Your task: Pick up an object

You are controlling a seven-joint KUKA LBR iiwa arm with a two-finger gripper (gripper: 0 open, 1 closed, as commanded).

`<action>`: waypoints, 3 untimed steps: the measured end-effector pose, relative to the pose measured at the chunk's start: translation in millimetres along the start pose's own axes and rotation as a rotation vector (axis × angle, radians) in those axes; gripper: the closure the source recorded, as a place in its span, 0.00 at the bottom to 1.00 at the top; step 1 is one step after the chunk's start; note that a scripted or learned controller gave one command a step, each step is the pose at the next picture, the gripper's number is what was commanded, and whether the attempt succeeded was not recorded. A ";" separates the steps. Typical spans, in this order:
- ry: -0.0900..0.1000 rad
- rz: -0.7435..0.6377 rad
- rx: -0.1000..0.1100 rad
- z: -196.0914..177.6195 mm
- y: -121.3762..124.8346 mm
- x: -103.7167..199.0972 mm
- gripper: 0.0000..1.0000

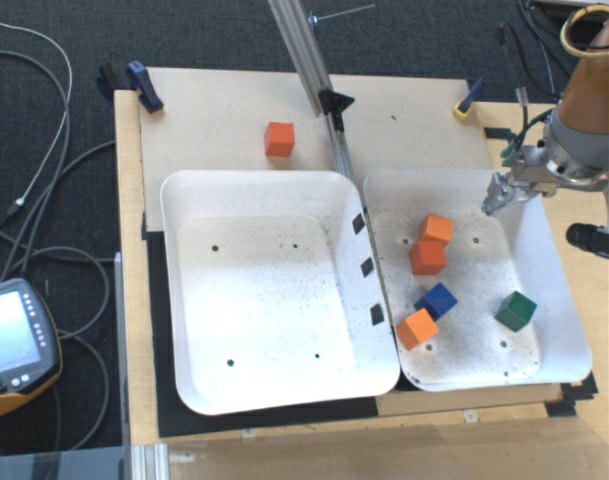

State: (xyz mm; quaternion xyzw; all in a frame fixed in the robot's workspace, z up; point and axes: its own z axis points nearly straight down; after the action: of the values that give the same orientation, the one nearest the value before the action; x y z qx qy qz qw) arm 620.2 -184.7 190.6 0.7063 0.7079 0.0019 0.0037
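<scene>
Bench w/ 2 white bins (pixel 184 203), pincer (pixel 495 200) over rt bin, holding nothing

arm (pixel 589 98) cut by right edge, handheld screen (pixel 9 343) cropped at left

The left bin (pixel 254 298) has a bare floor, open from wall to wall. In the right bin (pixel 544 258) the blocks crowd the middle and lower left: an orange block (pixel 437 229) touches a red block (pixel 428 257) just below it, and a blue block (pixel 439 300) touches a second orange block (pixel 418 328) near the shared rim. A green block (pixel 516 310) sits apart to the right, with open floor all round it. The upper strip of that bin and its right side are free, apart from the gripper (pixel 497 196) over the upper right part. A slanted metal rail (pixel 302 48) crosses the desk (pixel 214 118) down to the gap between the bins. A lone orange cube (pixel 279 139) stands on the desk above the left bin.
</scene>
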 end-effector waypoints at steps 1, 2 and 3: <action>0.000 0.000 0.002 0.8 -0.3 0.0 0.00; -0.001 -0.001 -0.003 -10.9 0.9 0.1 1.00; -0.001 -0.001 -0.001 -10.1 0.6 0.1 0.00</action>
State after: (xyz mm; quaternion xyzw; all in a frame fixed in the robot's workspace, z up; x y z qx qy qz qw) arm 620.7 -184.6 200.8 0.7059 0.7083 0.0019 0.0046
